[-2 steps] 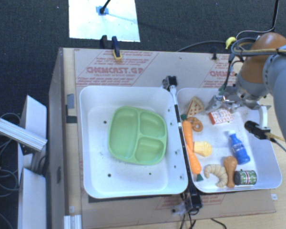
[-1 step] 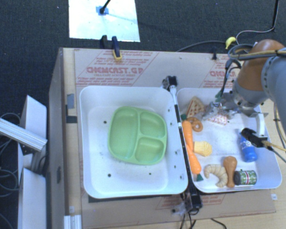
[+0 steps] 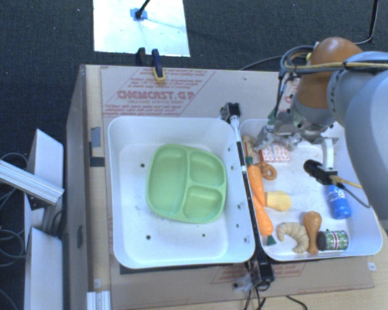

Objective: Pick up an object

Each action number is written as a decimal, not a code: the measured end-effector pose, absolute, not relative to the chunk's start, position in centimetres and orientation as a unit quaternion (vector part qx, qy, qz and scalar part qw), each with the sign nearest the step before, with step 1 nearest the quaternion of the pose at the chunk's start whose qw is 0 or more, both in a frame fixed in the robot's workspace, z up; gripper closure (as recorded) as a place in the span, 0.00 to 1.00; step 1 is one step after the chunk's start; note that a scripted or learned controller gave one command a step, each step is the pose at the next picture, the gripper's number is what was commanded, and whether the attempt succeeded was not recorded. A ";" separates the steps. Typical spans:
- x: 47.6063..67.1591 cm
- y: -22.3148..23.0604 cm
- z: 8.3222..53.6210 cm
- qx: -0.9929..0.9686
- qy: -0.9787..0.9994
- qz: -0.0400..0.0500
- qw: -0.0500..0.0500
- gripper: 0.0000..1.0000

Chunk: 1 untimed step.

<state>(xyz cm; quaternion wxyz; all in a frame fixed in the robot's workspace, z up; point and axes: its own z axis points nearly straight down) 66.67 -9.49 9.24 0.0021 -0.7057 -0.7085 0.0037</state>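
My gripper (image 3: pixel 269 136) hangs low over the far left corner of the right bin (image 3: pixel 368 237), just above a red-and-white checkered packet (image 3: pixel 276 154). A small brown pretzel (image 3: pixel 268 170) lies just in front of the packet. Along the bin's left wall lies an orange carrot (image 3: pixel 260 199). Beside the carrot sits a yellow wedge (image 3: pixel 278 201). Near the front edge lie a croissant (image 3: pixel 294 234), a brown drumstick (image 3: pixel 312 228) and a small can (image 3: pixel 332 240). A blue bottle (image 3: pixel 339 200) stands on the right side.
The left bin (image 3: pixel 132 237) holds a green divided plate (image 3: pixel 186 183). A black rail (image 3: pixel 242 173) marks the wall between the two bins. The grey arm (image 3: pixel 368 102) covers the right bin's far right part.
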 end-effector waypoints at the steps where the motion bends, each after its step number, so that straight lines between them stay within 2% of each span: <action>1: 66.9 -9.4 10.4 -0.705 -0.710 0.001 -0.001 1.00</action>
